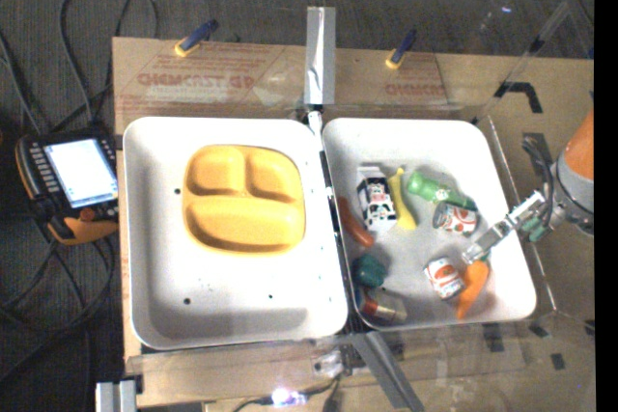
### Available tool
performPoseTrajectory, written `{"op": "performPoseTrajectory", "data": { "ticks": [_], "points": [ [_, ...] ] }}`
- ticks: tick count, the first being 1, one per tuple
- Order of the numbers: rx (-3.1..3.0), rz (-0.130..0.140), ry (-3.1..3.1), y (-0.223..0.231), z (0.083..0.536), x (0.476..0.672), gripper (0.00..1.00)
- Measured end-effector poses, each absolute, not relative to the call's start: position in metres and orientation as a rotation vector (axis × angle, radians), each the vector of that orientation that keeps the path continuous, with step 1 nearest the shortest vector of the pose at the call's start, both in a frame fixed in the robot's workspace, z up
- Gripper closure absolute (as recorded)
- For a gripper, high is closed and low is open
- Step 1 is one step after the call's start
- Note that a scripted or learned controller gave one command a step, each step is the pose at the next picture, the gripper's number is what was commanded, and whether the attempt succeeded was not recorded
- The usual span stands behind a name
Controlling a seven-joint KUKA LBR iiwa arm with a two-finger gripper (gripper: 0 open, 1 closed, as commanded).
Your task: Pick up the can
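Low in the right bin (502, 159), beside an orange carrot (470, 287), lies the red-and-white can (443, 277), ungrasped, while the gripper (494, 238) hangs just above-right, fingers seemingly parted and empty, likely lining up a descent.

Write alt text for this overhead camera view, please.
A robot gripper hangs over the right white bin, near a red-and-white can and a carrot among small toys. The left bin holds a yellow divided tray.

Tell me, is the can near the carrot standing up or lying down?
Lying down: the can rests on its side in the right bin, beside the carrot.
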State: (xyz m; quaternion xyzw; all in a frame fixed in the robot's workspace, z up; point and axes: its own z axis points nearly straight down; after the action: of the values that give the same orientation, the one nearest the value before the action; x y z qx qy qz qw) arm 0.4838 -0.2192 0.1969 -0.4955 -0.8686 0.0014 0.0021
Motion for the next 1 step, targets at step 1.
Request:
{"op": "performPoseTrajectory", "data": {
  "ticks": [1],
  "points": [
    [-1.697, 0.003, -2.637, -0.2126, 0.1798, 0.5801, 0.0]
  ]
}}
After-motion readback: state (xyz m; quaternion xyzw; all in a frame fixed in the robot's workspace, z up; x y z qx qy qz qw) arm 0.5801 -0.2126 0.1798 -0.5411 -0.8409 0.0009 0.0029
